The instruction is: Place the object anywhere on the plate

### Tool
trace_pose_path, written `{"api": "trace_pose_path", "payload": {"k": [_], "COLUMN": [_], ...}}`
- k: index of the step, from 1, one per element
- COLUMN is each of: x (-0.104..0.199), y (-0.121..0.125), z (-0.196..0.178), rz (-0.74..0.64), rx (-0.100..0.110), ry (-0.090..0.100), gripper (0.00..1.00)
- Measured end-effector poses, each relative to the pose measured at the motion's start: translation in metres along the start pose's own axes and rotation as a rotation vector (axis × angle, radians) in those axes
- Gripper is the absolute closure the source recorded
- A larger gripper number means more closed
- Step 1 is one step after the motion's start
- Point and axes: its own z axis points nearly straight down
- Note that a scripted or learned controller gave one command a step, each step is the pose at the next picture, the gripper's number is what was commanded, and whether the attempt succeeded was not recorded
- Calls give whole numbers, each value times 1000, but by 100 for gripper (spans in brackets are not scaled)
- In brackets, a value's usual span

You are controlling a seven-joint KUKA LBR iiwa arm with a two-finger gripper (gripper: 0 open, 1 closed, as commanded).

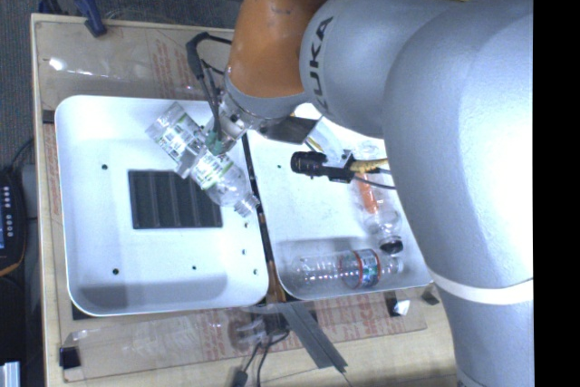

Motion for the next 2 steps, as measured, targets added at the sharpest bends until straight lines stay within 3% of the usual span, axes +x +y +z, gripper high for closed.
{"api": "trace_pose_path", "payload": {"k": [1, 2], "x": [-18, -18], "y": [-40, -40], "z": [0, 0], "rz": [-26, -26], "rx": [1, 1], "ry": [2, 1], "gripper": [100, 0]}}
